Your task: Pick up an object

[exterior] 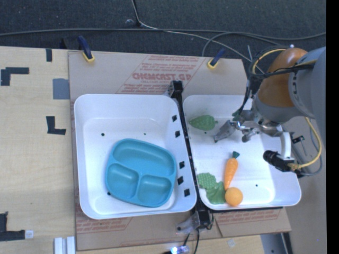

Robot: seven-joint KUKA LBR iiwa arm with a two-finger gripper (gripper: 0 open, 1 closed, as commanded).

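Arm: reaches from the right, wrist low over the right bin (286, 194).
Tool (226, 132): fingers apart, holding nothing, beside the green leaf (203, 122).
Writing: red "CHEMCAST" on the cardboard (159, 75).

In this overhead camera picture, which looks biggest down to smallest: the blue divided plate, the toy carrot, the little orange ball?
1. blue divided plate, by far the largest
2. toy carrot, long and thin
3. orange ball, the smallest

All lie at about the same depth in the bins, so nearness hardly skews the order.
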